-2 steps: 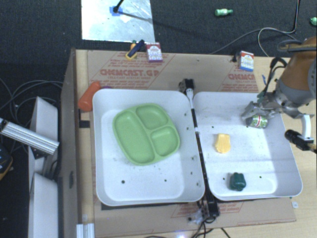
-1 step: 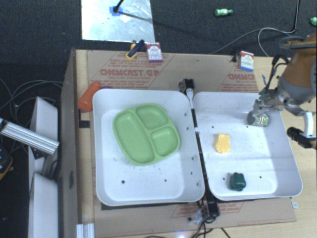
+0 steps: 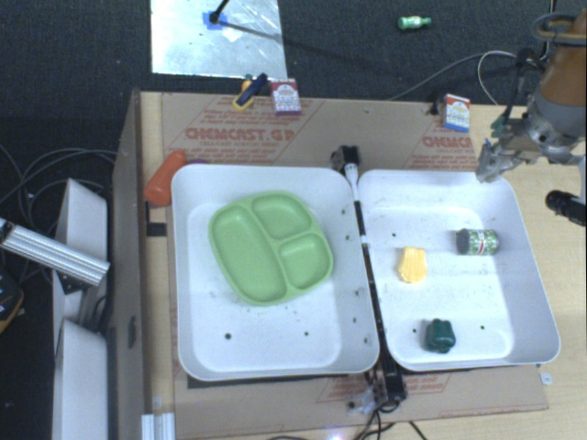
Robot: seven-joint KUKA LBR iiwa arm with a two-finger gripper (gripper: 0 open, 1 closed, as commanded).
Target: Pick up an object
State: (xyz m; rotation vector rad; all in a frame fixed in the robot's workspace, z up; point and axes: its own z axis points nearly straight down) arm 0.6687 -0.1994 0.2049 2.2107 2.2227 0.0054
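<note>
The gripper (image 3: 496, 165) hangs over the right bin's (image 3: 527, 246) far rim; I cannot tell its state. The can (image 3: 477, 241) lies nearest: descend centred, straddling its narrow width.

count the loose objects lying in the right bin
3: a small can on its side near the far right, a yellow piece mid-bin, and a dark green item toward the near edge. Nothing looks hidden.

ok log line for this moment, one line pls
phase: approach | gripper: over right bin's far rim, nothing seen held | right bin: can, yellow item, green item | left bin: green tray
</note>
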